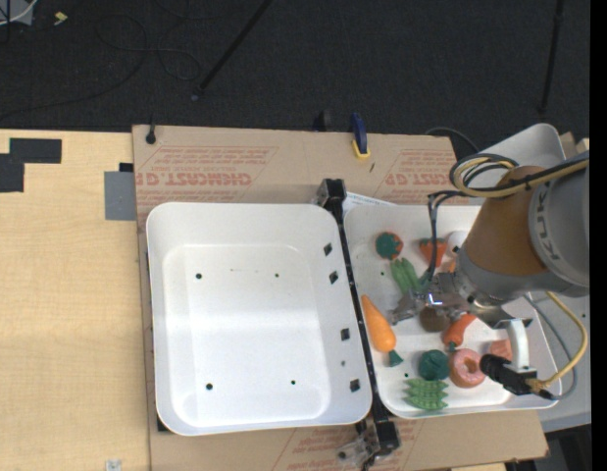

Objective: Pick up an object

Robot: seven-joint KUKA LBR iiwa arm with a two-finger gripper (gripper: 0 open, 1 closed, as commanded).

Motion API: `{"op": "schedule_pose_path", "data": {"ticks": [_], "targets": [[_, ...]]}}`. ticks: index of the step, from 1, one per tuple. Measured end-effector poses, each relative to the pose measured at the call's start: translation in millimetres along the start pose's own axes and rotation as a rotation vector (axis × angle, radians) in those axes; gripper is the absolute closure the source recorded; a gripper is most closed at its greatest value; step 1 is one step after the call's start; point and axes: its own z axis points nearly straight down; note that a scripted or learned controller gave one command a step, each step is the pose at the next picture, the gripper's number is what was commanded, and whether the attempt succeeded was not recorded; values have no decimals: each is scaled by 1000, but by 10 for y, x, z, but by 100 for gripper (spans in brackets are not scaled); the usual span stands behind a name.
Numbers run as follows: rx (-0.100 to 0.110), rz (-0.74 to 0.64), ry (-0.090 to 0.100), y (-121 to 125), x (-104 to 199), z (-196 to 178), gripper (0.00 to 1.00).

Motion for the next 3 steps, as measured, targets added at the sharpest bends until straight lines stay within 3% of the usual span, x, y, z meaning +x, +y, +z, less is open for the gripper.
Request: {"op": "schedule_pose_path", "data": {"ticks": [1,2,3], "targets": [[-1,-6,3,604,-440,9,0],[1,-4,3,728,-847,12,0],[1,-6,4,1016,-327,13,0]]}}
